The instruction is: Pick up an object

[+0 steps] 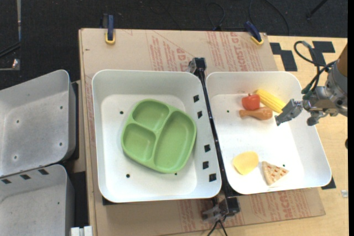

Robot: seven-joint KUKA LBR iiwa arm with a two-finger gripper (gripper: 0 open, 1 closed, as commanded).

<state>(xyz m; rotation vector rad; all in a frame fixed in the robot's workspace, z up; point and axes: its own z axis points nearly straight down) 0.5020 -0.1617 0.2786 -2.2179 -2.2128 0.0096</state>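
Observation:
The right bin (pixel 310 168) holds several toy foods. A red tomato (pixel 251 101), a yellow corn cob (pixel 271 99) and a brown drumstick (pixel 256 114) cluster at its far side. A yellow round piece (pixel 245 162) and a tan waffle wedge (pixel 275 172) lie near its front. My gripper (pixel 301 114) hangs over the bin's right side, just right of the drumstick and corn. It is open, with nothing between its fingers.
The left bin (pixel 110 174) holds a green divided plate (pixel 159 135). A black divider strip (pixel 207 130) runs between the bins. White bin lids (pixel 33 119) lie off the bench at left. Cables trail by the arm at the right edge.

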